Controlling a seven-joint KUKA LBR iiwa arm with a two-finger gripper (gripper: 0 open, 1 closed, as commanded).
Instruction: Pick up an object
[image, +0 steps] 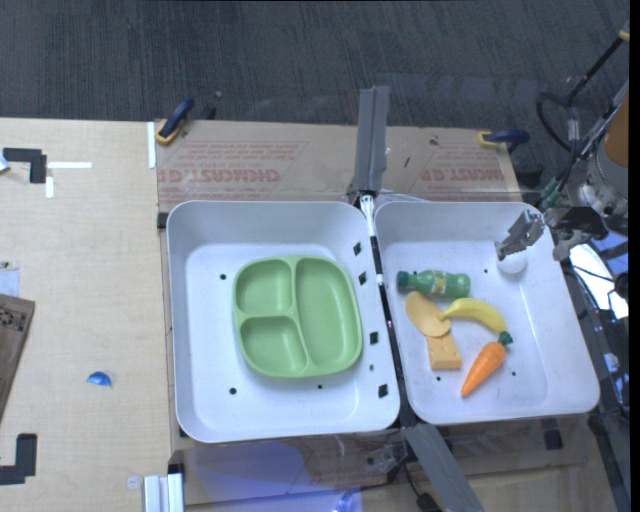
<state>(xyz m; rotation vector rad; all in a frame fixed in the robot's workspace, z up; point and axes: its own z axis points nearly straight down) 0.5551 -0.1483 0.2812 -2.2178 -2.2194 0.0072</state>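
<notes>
Approach step, nothing grasped. Claw (520, 237) hovers over right bin's (570, 390) far corner; how wide it stands, cannot tell. Toys clustered mid-bin: green bottle (433, 282), curved banana (474, 314), tapered carrot (481, 367), all smooth plastic. Next: travel inward, descend over one.

Bench (80, 300): left bin (190, 330) at 9 o'clock, right bin (560, 370) at 3, cardboard (260, 160) at 12, blue bit (97, 379) far left.
</notes>
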